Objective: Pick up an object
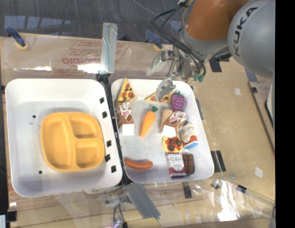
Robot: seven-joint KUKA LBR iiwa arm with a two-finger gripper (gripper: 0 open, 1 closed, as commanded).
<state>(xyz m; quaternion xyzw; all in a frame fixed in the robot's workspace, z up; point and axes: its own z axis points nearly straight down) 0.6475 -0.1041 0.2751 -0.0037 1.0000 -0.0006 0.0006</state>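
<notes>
Looming closest, the orange-banded arm [209,13] hangs its gripper [165,90], fingers seemingly empty and slightly parted, over the pizza slice [157,98] at the right bin's [204,170] far edge, where crowding grapes [178,100] could spoil the pinch.

A pale tan wooden bench [233,122] is filling most of the view, and a sheet of clear, wrinkled plastic film [52,56] is lying taped over its left and middle parts, catching soft glare from overhead light. Short strips of blue tape [16,37] are holding the film's corners. Beyond the bench's far edge a dark grey, ribbed floor surface [66,1] is showing, with a thin pale cable [133,1] running across it.
</notes>
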